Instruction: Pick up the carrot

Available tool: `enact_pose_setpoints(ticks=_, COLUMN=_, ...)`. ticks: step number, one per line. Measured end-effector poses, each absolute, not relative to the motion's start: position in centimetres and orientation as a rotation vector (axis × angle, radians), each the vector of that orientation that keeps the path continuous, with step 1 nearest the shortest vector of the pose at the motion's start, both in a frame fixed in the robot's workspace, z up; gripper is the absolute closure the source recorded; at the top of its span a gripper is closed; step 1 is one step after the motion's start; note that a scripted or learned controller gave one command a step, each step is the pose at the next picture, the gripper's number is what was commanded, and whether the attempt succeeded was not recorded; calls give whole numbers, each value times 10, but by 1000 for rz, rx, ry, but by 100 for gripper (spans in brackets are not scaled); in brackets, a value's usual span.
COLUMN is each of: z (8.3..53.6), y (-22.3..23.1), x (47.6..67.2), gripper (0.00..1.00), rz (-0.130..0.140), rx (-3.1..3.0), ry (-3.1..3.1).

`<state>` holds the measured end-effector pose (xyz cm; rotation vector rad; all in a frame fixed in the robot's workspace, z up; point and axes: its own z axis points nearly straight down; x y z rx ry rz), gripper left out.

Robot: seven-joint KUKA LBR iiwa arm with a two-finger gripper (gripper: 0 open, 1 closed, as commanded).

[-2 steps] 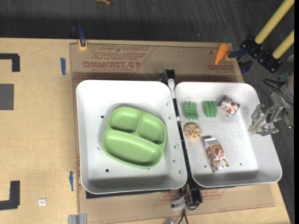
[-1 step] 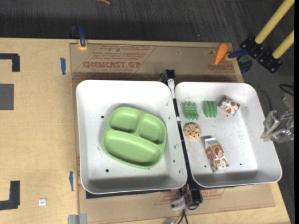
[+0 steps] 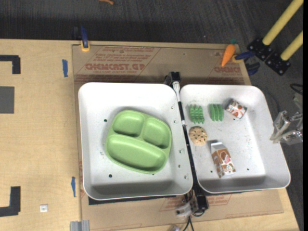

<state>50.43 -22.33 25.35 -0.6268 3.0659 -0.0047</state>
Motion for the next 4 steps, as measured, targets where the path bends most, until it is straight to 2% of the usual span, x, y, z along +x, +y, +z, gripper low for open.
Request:
enact_pose_setpoints(ticks=2, z=275, y=-223, x=507, gripper=100, rz=-9, rx=-615, ry=3055)
enact_pose_setpoints(ticks=3, z=278, y=-157, x=542, gripper=100, rz=-2, rx=-647, ry=3068)
enact_pose_setpoints(ticks=4, z=263, y=-112, x=645, gripper=100, rz=0, rx=-557, ry=3084)
